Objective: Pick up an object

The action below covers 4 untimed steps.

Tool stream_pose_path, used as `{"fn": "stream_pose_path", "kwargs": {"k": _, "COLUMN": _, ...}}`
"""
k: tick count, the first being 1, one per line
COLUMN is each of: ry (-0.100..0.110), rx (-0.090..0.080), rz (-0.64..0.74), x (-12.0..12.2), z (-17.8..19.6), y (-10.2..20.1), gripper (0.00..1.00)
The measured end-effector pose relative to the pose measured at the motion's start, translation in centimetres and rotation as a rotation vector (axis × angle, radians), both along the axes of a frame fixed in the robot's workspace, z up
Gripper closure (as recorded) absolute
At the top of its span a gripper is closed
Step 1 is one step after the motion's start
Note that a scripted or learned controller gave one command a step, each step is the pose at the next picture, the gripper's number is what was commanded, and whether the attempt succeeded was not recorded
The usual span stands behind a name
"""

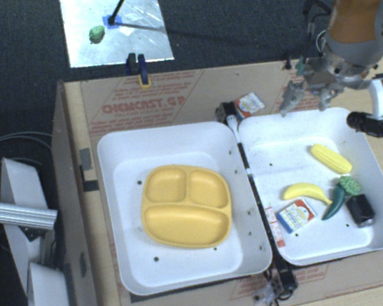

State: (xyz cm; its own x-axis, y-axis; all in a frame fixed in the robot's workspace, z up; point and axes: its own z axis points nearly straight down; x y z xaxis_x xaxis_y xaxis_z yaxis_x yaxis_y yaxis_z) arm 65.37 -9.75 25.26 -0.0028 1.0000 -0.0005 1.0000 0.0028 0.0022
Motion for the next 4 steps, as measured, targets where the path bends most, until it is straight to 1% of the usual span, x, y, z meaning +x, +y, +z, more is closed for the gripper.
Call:
{"fn": "stream_pose_path", "kwargs": {"k": 1, "ry": 0.005, "rx": 0.000, "rz": -0.002, "x": 1.4, "z": -10.6, "y": -7.6, "gripper": 0.00}}
{"fn": "stream_pose_path", "kwargs": {"k": 2, "ry": -0.001, "rx": -0.002, "rz": -0.001, "x": -1.7, "z": -5.8, "y": -11.0, "gripper": 0.00}}
{"fn": "stream_pose_path", "kwargs": {"k": 3, "ry": 0.003, "rx": 0.001, "rz": -0.002, "x": -1.8, "z": -16.0, "y": -10.9, "gripper": 0.00}}
{"fn": "stream_pose_path", "kwargs": {"k": 4, "ry": -0.004, "rx": -0.001, "rz": -0.001, "x": -1.6, "z": -14.8, "y": -10.9, "gripper": 1.00}}
